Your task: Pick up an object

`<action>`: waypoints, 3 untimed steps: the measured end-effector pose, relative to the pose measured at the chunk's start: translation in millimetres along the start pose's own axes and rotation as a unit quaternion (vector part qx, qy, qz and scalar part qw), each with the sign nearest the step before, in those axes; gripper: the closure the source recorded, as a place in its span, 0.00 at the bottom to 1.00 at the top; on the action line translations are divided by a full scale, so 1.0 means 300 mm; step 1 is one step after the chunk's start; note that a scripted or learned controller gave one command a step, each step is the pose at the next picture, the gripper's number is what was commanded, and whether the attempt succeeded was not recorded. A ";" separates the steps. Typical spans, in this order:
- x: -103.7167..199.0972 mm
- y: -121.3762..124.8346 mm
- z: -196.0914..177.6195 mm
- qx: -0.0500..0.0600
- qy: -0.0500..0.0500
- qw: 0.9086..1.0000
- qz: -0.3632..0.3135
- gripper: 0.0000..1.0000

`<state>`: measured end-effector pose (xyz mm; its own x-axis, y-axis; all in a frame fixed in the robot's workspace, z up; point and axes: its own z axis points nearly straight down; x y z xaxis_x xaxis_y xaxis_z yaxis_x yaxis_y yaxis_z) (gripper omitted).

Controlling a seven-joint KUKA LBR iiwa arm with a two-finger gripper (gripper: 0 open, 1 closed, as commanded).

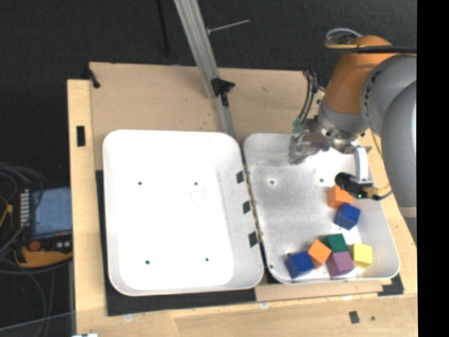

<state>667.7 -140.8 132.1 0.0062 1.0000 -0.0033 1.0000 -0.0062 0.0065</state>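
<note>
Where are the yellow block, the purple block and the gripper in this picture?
yellow block (363,253): camera view, on its top face.
purple block (340,262): camera view, on its top face.
gripper (303,148): camera view, at its lower end, above the right bin's far side.

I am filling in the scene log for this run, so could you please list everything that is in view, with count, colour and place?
white bins: 2, side by side on the bench; left bin, right bin
blue cubes: 2, right bin; one by its right wall, one near its front edge
orange cubes: 2, right bin; one at the right wall, one in the front cluster
green cube: 1, front cluster
purple cube: 1, front cluster
yellow cube: 1, front right corner
metal pole: 1, grey, slanting behind the bins
arm: 1, grey and orange, from the right
pincer: 1, over the right bin's back
</note>
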 end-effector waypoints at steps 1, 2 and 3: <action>-0.005 0.020 -0.216 -0.001 0.001 1.000 -0.002 1.00; -0.011 0.026 -0.401 -0.001 0.001 1.000 -0.005 1.00; 0.120 -0.057 -0.366 0.004 0.001 1.000 -0.005 1.00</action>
<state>650.2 -104.3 241.7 -0.0030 1.0000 -0.0018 1.0000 0.0030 -0.0012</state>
